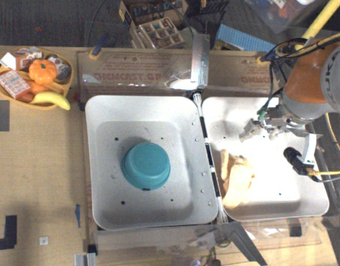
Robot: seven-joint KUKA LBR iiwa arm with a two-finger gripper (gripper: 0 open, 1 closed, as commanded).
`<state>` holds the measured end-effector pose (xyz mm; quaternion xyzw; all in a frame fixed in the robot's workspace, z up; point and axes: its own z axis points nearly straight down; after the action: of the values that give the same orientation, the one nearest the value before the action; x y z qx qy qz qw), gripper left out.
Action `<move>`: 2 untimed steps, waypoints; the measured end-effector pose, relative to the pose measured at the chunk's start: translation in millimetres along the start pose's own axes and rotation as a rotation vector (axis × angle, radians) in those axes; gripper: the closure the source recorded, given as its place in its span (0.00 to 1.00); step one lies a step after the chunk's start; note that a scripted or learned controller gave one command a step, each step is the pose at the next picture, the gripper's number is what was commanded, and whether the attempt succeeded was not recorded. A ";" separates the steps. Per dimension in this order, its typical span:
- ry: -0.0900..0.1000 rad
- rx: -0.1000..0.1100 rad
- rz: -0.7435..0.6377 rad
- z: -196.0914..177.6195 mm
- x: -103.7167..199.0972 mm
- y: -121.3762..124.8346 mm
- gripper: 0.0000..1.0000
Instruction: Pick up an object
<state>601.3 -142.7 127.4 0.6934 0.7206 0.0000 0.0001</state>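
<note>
A teal bowl [147, 165] lies upside down in the middle of the left bin [101, 121]. A soft tan object [236, 177] lies along the left wall of the right bin [281, 195]. My gripper [250, 131] hangs over the upper middle of the right bin, pointing left. It is above and to the right of the tan object and apart from it. The grey arm with its orange band [305, 82] comes in from the upper right. I see nothing held in the gripper.
A black and white fitting [300, 157] with a yellow cable sits at the right bin's right side. A basket of toy fruit [34, 77] stands on the bench at far left. A cardboard wall [137, 71] runs behind both bins.
</note>
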 end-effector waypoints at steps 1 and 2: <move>-0.001 -0.004 0.003 -10.7 -2.0 0.5 1.00; 0.001 0.001 -0.053 -31.5 4.0 -33.8 1.00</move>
<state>567.3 -140.0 158.8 0.6741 0.7387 0.0000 -0.0003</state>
